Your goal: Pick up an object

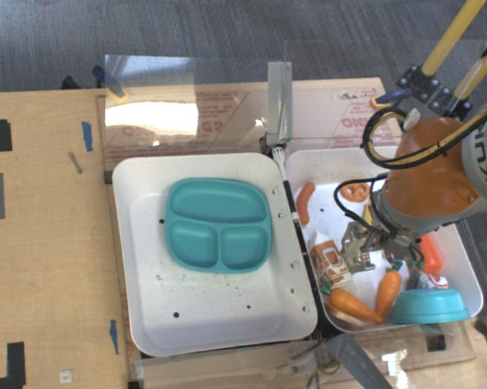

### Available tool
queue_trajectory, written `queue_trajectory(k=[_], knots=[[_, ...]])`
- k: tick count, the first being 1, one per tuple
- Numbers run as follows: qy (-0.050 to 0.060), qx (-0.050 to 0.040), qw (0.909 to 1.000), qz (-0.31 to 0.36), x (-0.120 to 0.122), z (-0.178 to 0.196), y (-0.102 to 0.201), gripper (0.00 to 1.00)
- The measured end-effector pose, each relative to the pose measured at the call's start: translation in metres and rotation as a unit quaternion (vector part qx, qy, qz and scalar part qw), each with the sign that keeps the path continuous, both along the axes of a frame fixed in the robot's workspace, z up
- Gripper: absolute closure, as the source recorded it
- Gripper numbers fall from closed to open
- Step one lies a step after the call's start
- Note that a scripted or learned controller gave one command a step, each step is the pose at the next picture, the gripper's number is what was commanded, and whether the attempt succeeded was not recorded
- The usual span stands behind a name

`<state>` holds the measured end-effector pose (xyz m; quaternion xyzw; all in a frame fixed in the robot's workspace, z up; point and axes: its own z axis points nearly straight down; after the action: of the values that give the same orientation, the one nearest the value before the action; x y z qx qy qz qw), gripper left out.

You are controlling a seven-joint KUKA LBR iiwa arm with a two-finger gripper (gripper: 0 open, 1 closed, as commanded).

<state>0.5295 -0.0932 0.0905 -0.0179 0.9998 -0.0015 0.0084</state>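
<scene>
Lay nearest, along the right bin's [471, 278] front rim: teal bowl [430, 306], two carrots [353, 305] angled together. Stood just behind, a small brown-and-white carton [331, 262], close beside the pincer [369, 252]. Hung low among these, pincer state impossible to tell, metal parts blurred under the orange wrist. Crowded on the right by a red-orange piece [431, 254]. Rested farther back, a sausage [305, 203] by the left wall and an orange slice [356, 192]. Sat in the left bin [139, 237], a teal divided plate [218, 225]. Spread behind on the table [41, 243], clear plastic sheet [151, 92].
</scene>
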Motion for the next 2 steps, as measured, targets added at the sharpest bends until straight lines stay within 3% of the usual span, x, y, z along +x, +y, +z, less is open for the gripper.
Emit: queue_trajectory(k=[1,2], knots=[[0.004,-0.0007,0.9979,0.064,0.0827,0.0639,-0.0780,1.00],[0.006,0.0011,0.9978,0.066,0.0819,0.0610,-0.0755,0.00]])
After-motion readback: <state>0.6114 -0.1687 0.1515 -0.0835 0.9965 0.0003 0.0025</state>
